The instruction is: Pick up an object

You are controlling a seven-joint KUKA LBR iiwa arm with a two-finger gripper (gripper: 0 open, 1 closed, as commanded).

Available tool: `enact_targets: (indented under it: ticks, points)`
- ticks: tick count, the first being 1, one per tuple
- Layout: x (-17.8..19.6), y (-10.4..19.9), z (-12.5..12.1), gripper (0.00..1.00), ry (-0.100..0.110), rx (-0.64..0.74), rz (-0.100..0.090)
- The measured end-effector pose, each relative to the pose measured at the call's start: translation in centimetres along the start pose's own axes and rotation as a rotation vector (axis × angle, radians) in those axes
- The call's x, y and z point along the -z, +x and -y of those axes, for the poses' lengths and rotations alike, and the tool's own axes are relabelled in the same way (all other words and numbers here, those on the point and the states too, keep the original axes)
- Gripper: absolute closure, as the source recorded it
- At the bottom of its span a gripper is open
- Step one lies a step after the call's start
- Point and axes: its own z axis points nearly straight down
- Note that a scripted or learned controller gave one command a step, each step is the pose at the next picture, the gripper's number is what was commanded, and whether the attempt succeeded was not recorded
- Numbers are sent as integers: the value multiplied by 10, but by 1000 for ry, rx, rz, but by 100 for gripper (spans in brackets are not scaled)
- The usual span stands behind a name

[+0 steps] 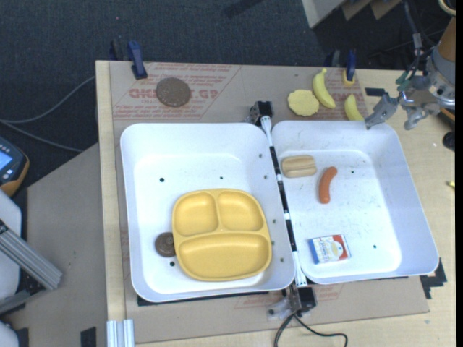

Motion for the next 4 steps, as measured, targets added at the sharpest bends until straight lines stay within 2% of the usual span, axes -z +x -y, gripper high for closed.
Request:
enact_targets:
  ticks: [1,2,3,4]
  points:
    - [-88,53,21,0,9,4,-5]
    - [-133,113,46,0,8,5,-5]
    - [-119,109,44,100,-1,0,0]
    - [-17,171,62,100,-10,7,-2]
